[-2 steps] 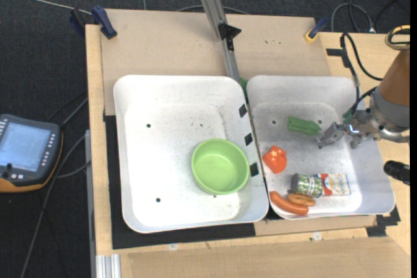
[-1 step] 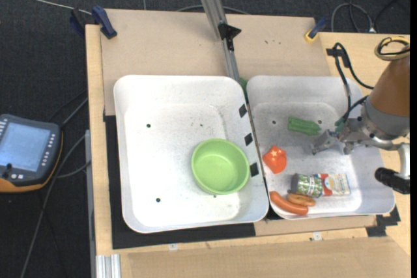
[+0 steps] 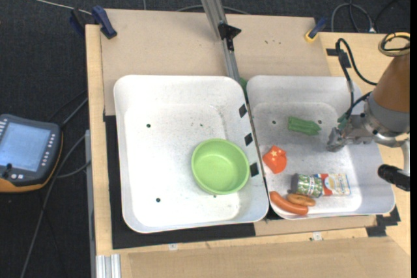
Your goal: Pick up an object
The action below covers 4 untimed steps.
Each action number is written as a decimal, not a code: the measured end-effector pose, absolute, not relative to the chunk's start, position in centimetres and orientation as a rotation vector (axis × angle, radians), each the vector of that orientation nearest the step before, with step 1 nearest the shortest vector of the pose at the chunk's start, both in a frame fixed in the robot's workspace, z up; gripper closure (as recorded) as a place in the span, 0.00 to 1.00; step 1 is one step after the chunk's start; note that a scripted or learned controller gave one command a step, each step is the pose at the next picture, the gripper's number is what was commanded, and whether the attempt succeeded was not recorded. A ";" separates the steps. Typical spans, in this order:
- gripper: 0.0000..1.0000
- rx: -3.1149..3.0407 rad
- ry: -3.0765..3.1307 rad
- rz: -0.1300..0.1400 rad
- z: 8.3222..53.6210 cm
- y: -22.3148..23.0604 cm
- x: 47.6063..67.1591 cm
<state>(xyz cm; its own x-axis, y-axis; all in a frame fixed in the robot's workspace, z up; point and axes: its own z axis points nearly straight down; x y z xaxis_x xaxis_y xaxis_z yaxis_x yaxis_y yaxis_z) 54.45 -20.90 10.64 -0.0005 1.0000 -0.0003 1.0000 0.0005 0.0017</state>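
One target nearest: flat green plastic piece (image 3: 303, 125), lying just left of grey two-finger gripper (image 3: 337, 139) in right white bin (image 3: 365, 202), long axis running left-right. Pincer state: cannot tell, nothing seen between.

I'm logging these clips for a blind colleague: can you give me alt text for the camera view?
The gripper hangs low over the right bin, beside a green object, holding nothing that can be seen. That bin also has an orange-red piece, a small packet and a hot dog toy; the left bin holds a green bowl.
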 end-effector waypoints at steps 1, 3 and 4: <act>1.00 2.220 2.220 0.002 14.9 -21.2 54.9; 1.00 2.219 2.220 0.003 23.9 -20.2 55.2; 1.00 2.217 2.225 0.003 24.9 -15.1 54.7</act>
